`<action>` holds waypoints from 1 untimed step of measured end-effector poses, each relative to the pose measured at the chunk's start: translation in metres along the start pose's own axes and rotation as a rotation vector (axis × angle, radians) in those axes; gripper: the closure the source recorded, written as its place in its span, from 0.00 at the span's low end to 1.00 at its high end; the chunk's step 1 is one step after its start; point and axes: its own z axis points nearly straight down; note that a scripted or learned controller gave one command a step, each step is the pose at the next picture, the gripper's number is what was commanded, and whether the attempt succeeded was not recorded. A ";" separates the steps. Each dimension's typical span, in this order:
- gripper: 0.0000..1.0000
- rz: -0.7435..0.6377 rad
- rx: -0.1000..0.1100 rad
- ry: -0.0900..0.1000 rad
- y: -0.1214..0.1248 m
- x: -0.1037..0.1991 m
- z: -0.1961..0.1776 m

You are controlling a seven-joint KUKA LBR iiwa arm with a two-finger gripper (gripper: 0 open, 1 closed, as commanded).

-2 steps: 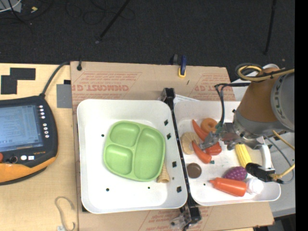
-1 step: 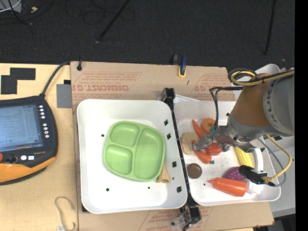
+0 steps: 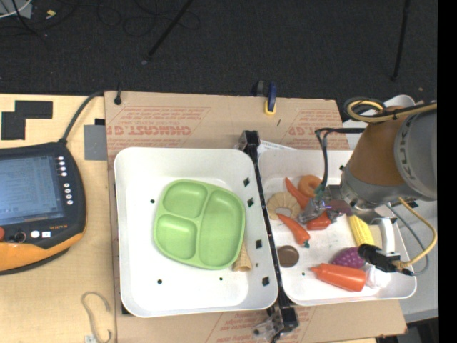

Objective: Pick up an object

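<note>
While my grey arm with its orange band reaches in over the right bin, my gripper hangs low among the toy food at that bin's middle. Its tip is a small dark tangle from up here, and I cannot tell whether anything sits in it or how it stands.

Just below and to the left of my gripper lies a red chilli pepper. Its long axis runs on a diagonal, one end toward the divider between the bins, the other, with a dark green tip, toward the near edge. A second red piece lies right under my tip, partly covered by me, so its shape is hard to make out. Up and to the left of me a slimmer red pepper slants beside an orange round thing. A tan ridged piece sits just left of me.

To my right lies a yellow corn cob, its upper end hidden under my wrist. Below me are a brown disc, purple grapes and a fat orange carrot pointing left.

Well to my left, the left bin holds a green divided plate and a tan cone at its edge.
</note>
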 end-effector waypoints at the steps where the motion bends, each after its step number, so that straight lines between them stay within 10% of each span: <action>1: 1.00 -0.003 0.003 -0.001 0.005 0.003 -0.061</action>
